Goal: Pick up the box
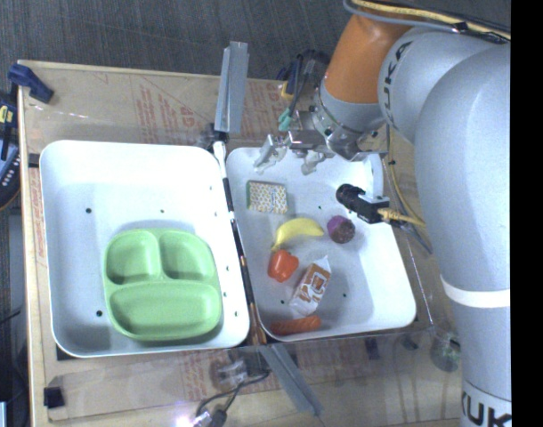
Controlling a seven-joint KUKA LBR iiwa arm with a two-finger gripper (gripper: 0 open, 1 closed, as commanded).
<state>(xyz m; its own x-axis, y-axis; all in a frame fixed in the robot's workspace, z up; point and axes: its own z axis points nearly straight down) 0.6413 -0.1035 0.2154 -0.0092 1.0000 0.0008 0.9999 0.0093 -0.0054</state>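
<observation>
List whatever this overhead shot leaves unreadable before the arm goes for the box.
- Gripper: too small and cluttered in the camera view to tell whether it is open or shut.
- Box: its patterned top is too blurred to read.
- Right bin: its far right corner is hidden by the arm.
- Packet: label too small to read.

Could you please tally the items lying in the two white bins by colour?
Green: 1, the tray
Yellow: 1, the banana
Red or orange: 2, the pepper and carrot
Purple: 1, the plum
Patterned: 2, the box and packet
Total: 7
</observation>
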